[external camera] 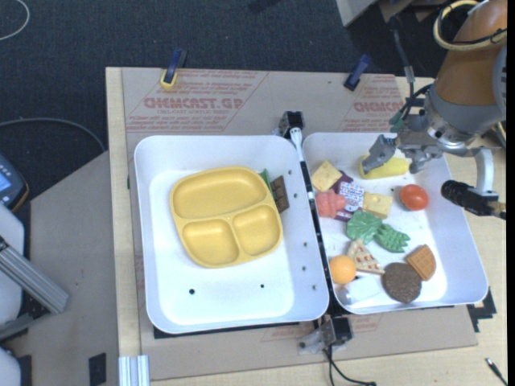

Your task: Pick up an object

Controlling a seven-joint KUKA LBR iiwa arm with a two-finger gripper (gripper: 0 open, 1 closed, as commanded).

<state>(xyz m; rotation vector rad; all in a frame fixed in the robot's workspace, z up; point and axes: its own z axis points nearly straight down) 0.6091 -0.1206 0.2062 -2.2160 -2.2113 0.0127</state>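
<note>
**Hand over the right bin, a yellow piece between its fingers**

From where I stand, the grey arm [467, 71] with its orange band comes in from the right and bends down over the far part of the right bin [463, 248]. Its hand [394, 161] sits low over that bin, and the two fingers look closed around a yellow toy piece [392, 167], perhaps a banana, which shows between them; whether the piece is clear of the bin floor I cannot tell.

The rest of the toy food lies scattered in the same bin. Just left of the hand is a yellow cheese wedge [326, 175], with a dark purple packet [350, 190] and a pink piece [330, 205] beside it. A pale yellow cube [377, 205] sits near the middle, and a red tomato [414, 197] lies to its right, apart from the others. Nearer me are two green leafy pieces [376, 230], an orange [343, 269], a pizza slice [364, 259], a round brown cookie [401, 282] and a tan waffle-like piece [421, 261].

The left bin [161, 288] holds a yellow divided plate [227, 215], with a small brown piece [279, 193] touching its right rim. Both bins rest on a cardboard sheet [241, 95] on the desk, clipped at its far edge.
</note>
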